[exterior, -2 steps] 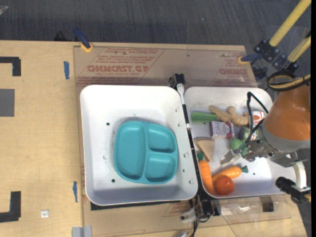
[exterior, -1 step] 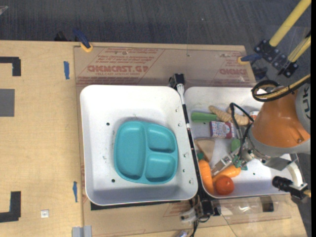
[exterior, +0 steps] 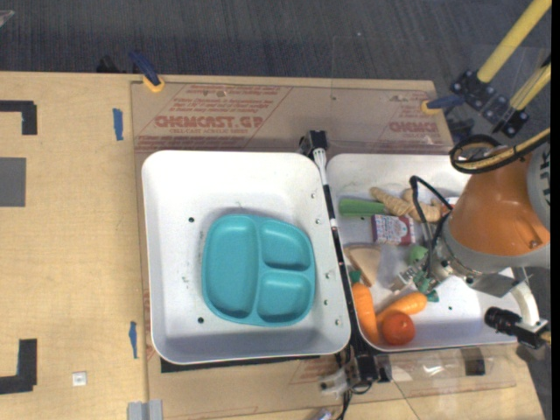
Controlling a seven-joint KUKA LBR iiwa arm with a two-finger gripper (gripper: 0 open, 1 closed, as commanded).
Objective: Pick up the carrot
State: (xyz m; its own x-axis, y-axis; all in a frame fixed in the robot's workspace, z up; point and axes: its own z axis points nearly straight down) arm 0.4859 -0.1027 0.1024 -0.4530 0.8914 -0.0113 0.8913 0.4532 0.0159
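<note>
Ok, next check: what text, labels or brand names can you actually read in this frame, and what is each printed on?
"CHEMCAST GP", red print, reads upside down on the brown sheet behind the left bin.
Same red print at the sheet's right end: cut off, unreadable.
Smaller red lines around the brand: too blurred.
Label on the purple packet in the right bin: too small to read.

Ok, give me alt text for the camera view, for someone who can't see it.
A grey and orange robot arm reaches into the right white bin, its gripper low among toy foods, just above a carrot beside a red tomato. The left white bin holds a teal divided plate.
</note>
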